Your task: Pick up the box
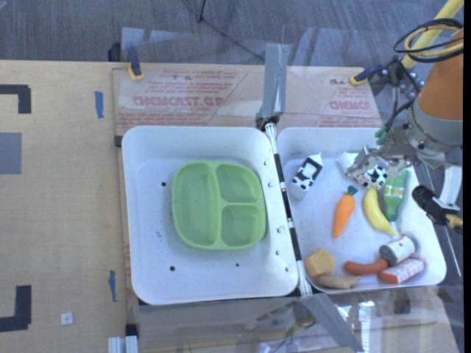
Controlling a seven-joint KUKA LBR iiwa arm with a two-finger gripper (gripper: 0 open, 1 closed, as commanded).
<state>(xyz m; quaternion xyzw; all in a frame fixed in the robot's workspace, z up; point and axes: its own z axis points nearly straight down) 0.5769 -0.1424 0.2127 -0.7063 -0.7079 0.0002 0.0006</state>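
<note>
A small white carton box with black cow patches [305,175] lies in the right bin [434,274], close to its left wall. A flat red and white box [403,271] rests at the bin's front right corner. My gripper [368,169] hangs low over the back right of this bin, under the grey wrist and orange band. A small black-and-white patched thing [377,176] sits right at the gripper's tip, and I cannot tell whether it is gripped. The gripper is well to the right of the cow carton and behind the red box.
The right bin also has a carrot [343,213], a banana [377,210], a green packet [394,193], a red sausage [364,266], an orange wedge [319,262] and a small can [397,250]. A green divided plate [219,204] lies in the left bin [140,219]. Cables hang by the arm at the upper right.
</note>
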